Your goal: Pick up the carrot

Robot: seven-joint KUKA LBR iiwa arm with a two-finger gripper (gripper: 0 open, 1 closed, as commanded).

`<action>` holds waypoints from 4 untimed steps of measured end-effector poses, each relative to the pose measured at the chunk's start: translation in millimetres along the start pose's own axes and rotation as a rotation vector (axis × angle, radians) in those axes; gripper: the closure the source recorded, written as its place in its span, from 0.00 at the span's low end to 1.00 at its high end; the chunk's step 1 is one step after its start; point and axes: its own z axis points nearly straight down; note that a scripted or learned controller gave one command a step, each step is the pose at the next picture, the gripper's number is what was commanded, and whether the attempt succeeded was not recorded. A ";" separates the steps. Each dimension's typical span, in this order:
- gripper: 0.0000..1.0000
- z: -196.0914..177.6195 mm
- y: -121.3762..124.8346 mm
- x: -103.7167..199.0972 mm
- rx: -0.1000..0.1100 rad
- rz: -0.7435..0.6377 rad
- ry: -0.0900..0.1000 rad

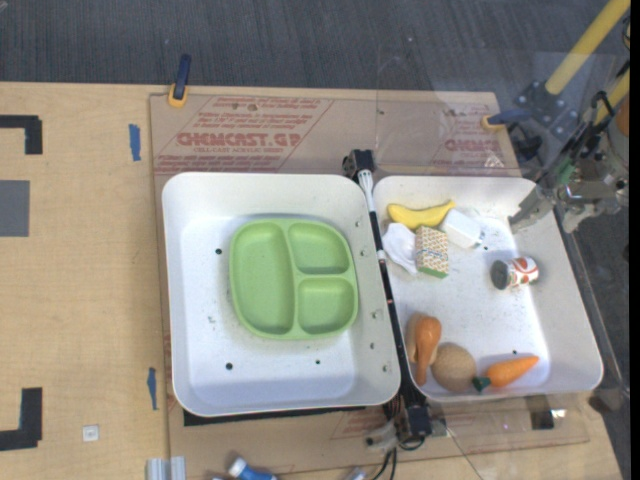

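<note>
The carrot (511, 370) lies flat on the floor of the right bin (560, 268), close to that bin's near right corner. It is orange with a small green stub at its left end, and its tapered tip points right and slightly toward the far edge.

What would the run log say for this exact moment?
task: pick up carrot | carrot: right bin, near corner, untouched | gripper: at far right rim
</note>
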 end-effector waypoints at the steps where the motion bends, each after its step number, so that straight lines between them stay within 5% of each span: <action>1: 0.00 45.0 -41.8 49.7 0.004 -0.054 0.002; 2: 0.00 61.8 -84.3 107.4 -0.001 -0.084 0.003; 3: 0.00 62.4 -95.4 162.0 0.004 -0.368 0.003; 4: 0.00 62.3 -95.0 168.7 0.001 -0.337 0.001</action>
